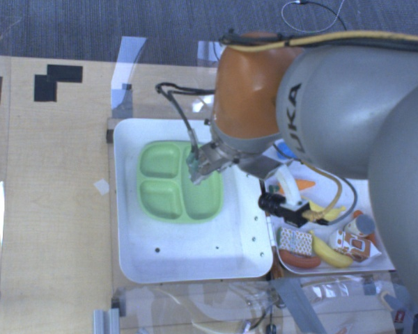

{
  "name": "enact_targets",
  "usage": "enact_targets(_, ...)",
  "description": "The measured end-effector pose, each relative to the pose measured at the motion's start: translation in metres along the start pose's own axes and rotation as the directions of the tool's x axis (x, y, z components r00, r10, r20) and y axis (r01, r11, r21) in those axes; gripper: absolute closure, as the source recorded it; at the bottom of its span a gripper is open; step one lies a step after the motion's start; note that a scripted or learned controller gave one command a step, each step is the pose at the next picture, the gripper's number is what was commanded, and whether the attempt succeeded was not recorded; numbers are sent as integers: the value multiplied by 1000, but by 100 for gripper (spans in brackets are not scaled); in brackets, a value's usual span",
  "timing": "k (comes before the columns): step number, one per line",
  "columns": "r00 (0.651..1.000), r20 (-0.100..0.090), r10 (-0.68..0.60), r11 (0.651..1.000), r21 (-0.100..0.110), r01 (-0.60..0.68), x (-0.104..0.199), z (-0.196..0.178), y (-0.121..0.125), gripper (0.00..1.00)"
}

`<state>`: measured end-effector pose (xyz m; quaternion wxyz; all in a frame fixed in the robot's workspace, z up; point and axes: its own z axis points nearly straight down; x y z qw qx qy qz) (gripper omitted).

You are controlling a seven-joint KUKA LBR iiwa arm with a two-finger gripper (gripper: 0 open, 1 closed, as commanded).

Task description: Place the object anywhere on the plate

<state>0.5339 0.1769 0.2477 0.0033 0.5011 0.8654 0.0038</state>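
The green divided plate (175, 181) is seen in the left bin (136, 256), with the claw (197, 167) poised directly over its right-hand compartment — nothing lies between claw and plate but height. Whether the claw is spread or pinching an object cannot be told; the candidate objects — banana (332, 255), sausage (301, 260) — are seen in the right bin (376, 261).

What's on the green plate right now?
The green plate has bare left compartments; the tool covers part of its right section, so anything beneath can't be seen.
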Motion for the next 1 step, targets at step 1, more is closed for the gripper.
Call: enact_targets(1,984,0,179,984,7,-179,-63,14,-60,100)
